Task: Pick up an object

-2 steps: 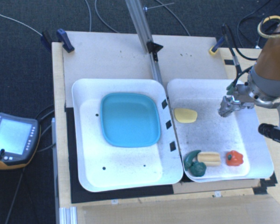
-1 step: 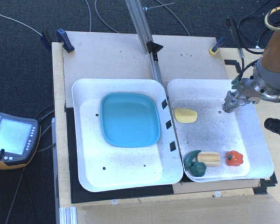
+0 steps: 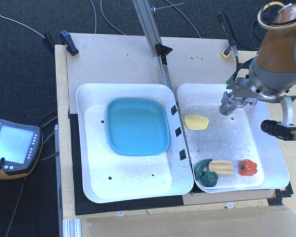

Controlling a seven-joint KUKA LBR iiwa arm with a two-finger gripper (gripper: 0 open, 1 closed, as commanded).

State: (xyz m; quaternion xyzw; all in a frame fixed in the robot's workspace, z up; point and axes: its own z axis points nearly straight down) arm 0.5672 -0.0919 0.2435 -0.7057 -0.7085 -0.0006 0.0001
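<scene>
Camera view places the gripper above the right bin; its opening cannot be told. Nearest, the yellow piece looks light, smooth and rounded; grasp across its narrow middle.

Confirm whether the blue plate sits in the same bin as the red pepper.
No. The blue plate lies in the left bin; the red pepper lies in the right bin.

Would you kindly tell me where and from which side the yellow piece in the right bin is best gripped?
Probably across its short width, from straight above. The yellow piece lies flat and alone, long axis running left-right, apart from the bin wall, so the hand has room both sides.
</scene>
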